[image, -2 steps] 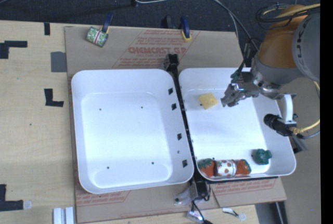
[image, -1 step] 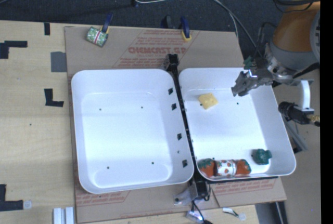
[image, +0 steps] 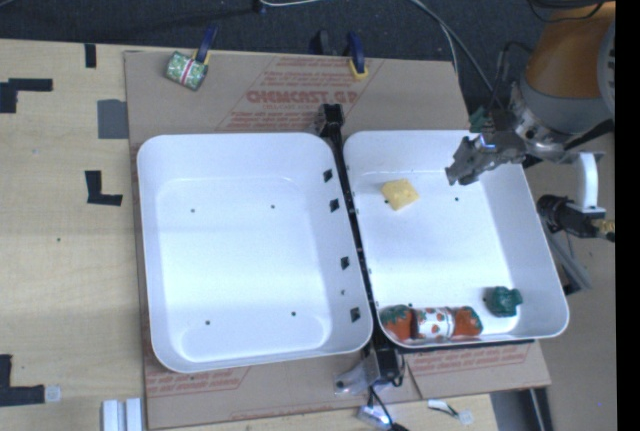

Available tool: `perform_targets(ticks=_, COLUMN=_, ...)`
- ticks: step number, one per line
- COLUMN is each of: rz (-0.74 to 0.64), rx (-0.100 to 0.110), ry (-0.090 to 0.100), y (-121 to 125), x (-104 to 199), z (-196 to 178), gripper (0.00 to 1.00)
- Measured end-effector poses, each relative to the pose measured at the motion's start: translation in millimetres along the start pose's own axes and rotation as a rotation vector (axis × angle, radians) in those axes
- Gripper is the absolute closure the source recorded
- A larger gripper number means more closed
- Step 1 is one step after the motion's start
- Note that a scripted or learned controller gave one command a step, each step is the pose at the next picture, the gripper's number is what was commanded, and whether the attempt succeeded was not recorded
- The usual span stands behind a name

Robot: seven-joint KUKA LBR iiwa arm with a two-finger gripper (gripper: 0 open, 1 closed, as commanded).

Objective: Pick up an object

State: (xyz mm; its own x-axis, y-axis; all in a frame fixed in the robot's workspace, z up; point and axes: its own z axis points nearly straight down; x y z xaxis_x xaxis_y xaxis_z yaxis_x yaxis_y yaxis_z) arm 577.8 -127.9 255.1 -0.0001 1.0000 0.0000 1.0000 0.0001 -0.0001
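A small yellow block (image: 400, 194) lies in the upper part of the right bin (image: 500, 219). Along that bin's near edge sit a red and white cylindrical toy (image: 432, 323) with a green end and a small dark green object (image: 502, 299). My gripper (image: 465, 166) hangs over the right bin's upper right area, to the right of the yellow block and apart from it. Nothing shows between its dark fingers.
The left bin (image: 240, 249) adjoins the right one along a black divider (image: 345, 219). A small green and white object (image: 186, 69) lies on the cardboard beyond the bins. Two clamps (image: 355, 54) hold the cardboard's far edge. A cable arcs above.
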Motion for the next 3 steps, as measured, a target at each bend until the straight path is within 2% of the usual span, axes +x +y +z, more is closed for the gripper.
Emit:
perform_targets(ticks=1, rz=-0.004, rx=0.000, ry=0.001, y=16, x=48, z=-3, gripper=1.00)
perform_targets(ticks=2, rz=-0.004, rx=0.002, ry=0.001, y=22, x=103, z=14, gripper=1.00)
perform_targets(ticks=3, rz=-0.005, rx=0.000, ry=0.001, y=32, x=160, z=9, gripper=1.00)
